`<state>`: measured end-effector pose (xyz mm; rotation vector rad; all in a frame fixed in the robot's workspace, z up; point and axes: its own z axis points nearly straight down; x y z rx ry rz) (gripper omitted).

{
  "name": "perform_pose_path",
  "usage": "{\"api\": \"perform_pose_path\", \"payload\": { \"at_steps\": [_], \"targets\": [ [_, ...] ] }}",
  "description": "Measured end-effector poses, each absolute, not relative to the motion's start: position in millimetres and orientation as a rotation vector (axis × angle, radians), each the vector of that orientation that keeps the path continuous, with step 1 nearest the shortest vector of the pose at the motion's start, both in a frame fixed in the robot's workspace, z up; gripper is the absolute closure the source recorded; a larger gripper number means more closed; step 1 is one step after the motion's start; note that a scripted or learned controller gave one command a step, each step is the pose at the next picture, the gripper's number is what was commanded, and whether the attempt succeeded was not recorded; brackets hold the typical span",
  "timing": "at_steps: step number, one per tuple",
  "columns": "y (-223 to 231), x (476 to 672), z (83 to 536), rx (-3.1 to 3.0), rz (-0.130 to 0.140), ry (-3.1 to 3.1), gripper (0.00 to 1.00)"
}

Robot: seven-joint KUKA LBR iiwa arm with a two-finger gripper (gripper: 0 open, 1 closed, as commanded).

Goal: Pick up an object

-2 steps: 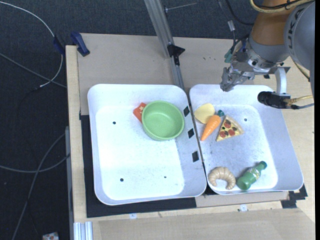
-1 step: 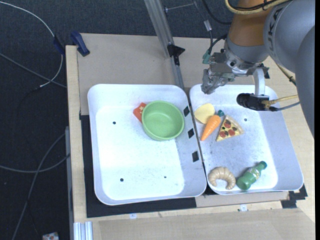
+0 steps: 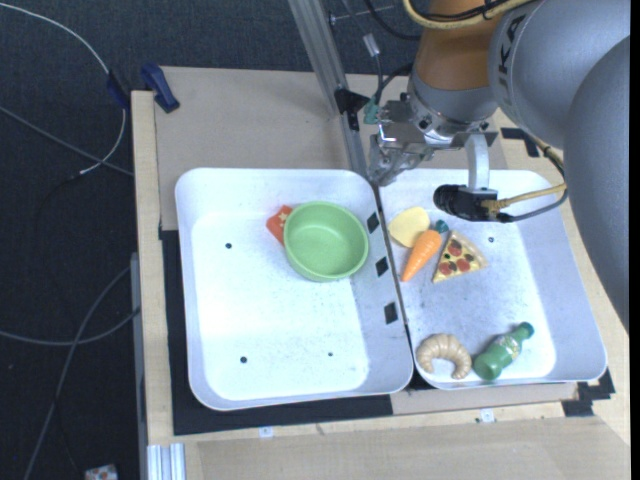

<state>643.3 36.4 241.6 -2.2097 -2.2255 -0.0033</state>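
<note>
The claw [image 3: 392,163] hovers at the right bin's [image 3: 560,268] upper-left corner; I cannot tell its state. The carrot [image 3: 421,254] lies just below-right, long axis running diagonally.

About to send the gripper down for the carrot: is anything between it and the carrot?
Nothing visible blocks it. The gripper hangs over the divider at the bins' far end, with bare bin floor toward the carrot. But a yellow piece and the pizza slice crowd the carrot.
</note>
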Motion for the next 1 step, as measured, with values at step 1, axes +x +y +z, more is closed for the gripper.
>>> {"api": "perform_pose_path", "payload": {
  "at_steps": [1],
  "targets": [
    [96.8, 637.7, 249.1, -2.212, -0.006, -2.227, 1.0]
  ]
}}
